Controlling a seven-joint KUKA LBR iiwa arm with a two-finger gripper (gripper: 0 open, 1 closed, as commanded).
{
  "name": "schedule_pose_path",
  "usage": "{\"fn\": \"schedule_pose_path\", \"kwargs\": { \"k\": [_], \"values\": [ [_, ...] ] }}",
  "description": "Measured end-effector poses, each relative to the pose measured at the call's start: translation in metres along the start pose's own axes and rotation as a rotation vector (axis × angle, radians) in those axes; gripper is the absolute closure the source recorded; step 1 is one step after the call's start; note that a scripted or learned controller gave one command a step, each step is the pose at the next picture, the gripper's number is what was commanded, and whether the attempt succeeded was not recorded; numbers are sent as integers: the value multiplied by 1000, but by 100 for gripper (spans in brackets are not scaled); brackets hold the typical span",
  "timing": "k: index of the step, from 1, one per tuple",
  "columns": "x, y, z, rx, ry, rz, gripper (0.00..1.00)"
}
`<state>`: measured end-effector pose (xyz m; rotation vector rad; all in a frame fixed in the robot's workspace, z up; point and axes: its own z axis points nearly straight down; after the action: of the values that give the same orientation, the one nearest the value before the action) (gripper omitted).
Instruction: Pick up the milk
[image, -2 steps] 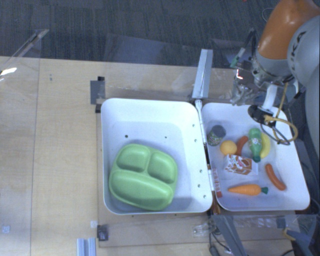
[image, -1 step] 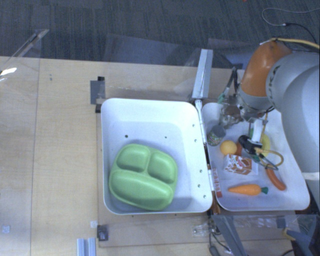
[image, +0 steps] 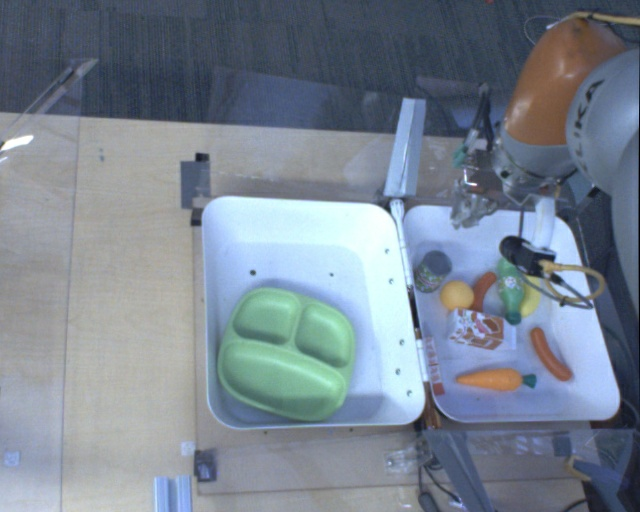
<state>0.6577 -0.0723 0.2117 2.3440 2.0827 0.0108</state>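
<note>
Lying well below the end effector (image: 471, 208): milk (image: 476, 329), apart.

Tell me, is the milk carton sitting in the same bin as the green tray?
No, the milk carton lies in the right bin, while the green tray sits in the left bin.
</note>
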Motion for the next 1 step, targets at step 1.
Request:
{"fn": "schedule_pose_path", "kwargs": {
  "k": [1],
  "values": [
    [-4, 14, -56, -1, -1, -307, 100]
  ]
}}
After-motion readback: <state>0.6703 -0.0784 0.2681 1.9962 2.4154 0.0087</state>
